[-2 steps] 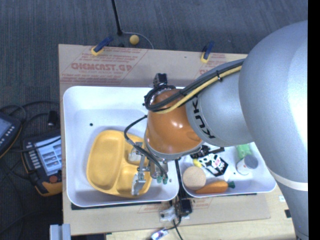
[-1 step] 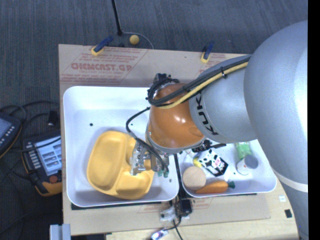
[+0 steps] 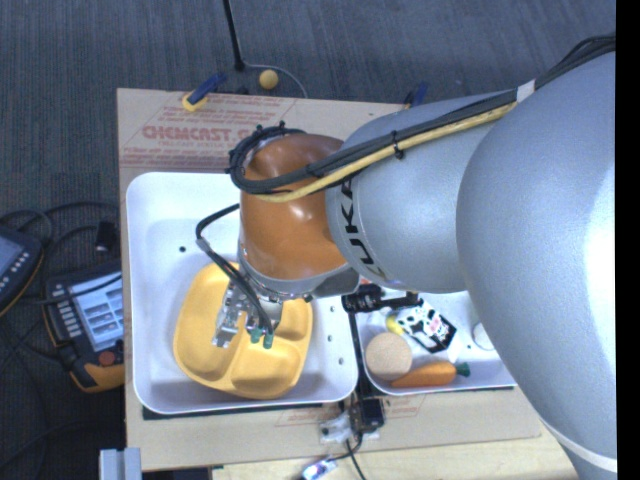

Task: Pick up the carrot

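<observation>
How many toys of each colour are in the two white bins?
Yellow: 1, the big yellow toy
Orange: 1, the carrot
Tan: 1, the ball
Black and white: 1, the cow
Total: 4 that I can see; the arm hides part of both bins.

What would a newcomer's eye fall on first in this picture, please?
First the huge grey arm with its orange band, sweeping in from the right over the left bin. Its tool hangs above a big yellow object there. The carrot lies in the right bin, beside a beige ball.
</observation>
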Controlling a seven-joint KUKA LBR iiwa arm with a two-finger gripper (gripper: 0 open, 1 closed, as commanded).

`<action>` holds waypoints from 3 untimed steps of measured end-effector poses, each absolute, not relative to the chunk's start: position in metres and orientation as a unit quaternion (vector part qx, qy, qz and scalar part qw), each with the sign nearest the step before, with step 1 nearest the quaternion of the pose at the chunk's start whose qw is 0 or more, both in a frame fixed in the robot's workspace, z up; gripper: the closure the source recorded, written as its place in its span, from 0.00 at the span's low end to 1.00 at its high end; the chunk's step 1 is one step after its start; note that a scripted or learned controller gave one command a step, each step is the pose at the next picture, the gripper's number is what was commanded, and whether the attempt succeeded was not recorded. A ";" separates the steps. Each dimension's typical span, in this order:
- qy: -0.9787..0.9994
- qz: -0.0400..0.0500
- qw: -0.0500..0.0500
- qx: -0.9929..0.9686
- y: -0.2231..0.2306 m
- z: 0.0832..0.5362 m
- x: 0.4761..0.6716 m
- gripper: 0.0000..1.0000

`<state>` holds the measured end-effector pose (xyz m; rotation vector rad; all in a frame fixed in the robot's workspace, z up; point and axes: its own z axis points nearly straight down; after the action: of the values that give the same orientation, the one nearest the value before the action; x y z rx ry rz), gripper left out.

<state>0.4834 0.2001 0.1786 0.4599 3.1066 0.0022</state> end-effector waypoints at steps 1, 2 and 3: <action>0.981 0.002 0.006 0.192 0.219 0.272 0.545 1.00; 0.944 0.001 0.005 0.331 0.211 0.388 0.604 1.00; 0.943 -0.001 0.002 0.331 0.211 0.385 0.603 0.00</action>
<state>0.6030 0.2111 0.3846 1.0395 2.9594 -0.0023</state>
